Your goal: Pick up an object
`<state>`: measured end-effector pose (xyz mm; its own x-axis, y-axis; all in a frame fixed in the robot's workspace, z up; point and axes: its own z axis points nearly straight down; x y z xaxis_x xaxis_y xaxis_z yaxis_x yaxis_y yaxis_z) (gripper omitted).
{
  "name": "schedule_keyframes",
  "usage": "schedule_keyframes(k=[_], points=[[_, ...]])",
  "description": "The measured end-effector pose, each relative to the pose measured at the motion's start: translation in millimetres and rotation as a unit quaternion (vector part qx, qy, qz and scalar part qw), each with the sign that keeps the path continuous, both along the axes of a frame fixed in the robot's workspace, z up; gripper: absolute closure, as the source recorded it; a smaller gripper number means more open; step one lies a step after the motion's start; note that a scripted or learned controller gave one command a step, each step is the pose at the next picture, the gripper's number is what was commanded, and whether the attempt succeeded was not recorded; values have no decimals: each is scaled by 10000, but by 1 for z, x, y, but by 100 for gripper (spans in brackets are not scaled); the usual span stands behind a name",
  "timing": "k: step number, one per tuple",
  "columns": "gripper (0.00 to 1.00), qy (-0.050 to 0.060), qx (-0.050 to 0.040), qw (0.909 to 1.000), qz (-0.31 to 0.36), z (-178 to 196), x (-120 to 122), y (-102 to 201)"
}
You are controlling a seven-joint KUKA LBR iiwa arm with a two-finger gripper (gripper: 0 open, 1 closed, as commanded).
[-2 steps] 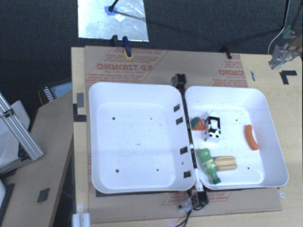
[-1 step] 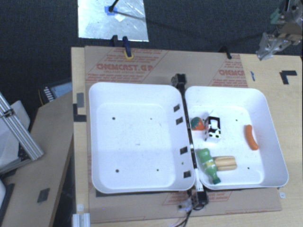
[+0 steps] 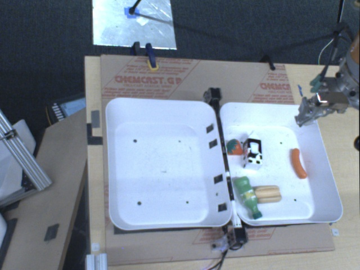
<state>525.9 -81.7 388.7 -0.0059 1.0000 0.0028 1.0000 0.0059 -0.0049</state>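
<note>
The right bin (image 3: 320,207) holds several small objects. An orange sausage-shaped piece (image 3: 298,163) lies near its right side. A black-and-white toy (image 3: 253,153) sits at centre left, with a small orange and green item (image 3: 234,147) beside it. A green bottle-like piece (image 3: 247,196) and a tan cylinder (image 3: 268,193) lie near the front edge. My gripper (image 3: 306,117) hangs over the bin's back right corner, above and apart from all the objects, with nothing visible in it.
The left bin (image 3: 118,117) stands beside the right one, with a black clip divider (image 3: 216,145) between them. Cardboard (image 3: 185,77) covers the bench. A shiny metal sheet (image 3: 134,16) lies beyond the far edge.
</note>
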Motion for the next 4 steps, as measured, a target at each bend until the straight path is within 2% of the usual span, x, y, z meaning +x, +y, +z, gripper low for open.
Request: schedule_keyframes(k=[1,2,3,4], points=[[100,-65,3,10000,39,50,-40,89],[100,-56,0,10000,24,91,-39,153],[100,-46,2,10000,21,107,-40,212],[100,-53,7,10000,19,149,-40,267]])
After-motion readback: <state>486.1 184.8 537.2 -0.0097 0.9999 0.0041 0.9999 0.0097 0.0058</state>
